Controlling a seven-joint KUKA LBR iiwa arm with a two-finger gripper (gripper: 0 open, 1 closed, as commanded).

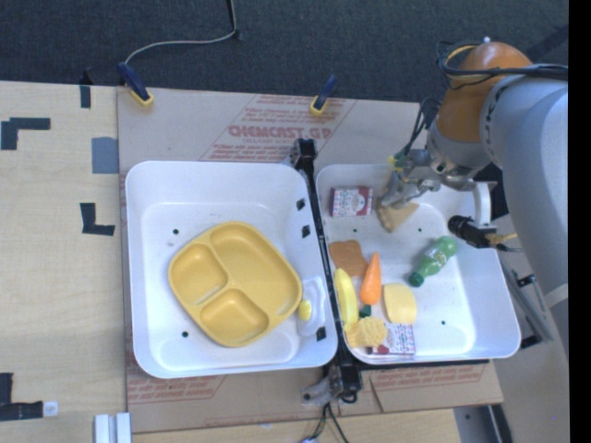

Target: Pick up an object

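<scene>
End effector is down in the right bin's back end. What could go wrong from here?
1. The end effector sits over a tan bread-like piece close to the right bin's rear wall, so a lift might scrape the wall or drop the piece.
2. The small red-and-white carton lies just beside it and could get nudged.
3. The green bottle lies near the arm's path and may roll if bumped.

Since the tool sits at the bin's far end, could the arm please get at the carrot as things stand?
Probably yes: the carrot lies uncovered in the right bin, though a banana and cheese crowd its sides.
</scene>
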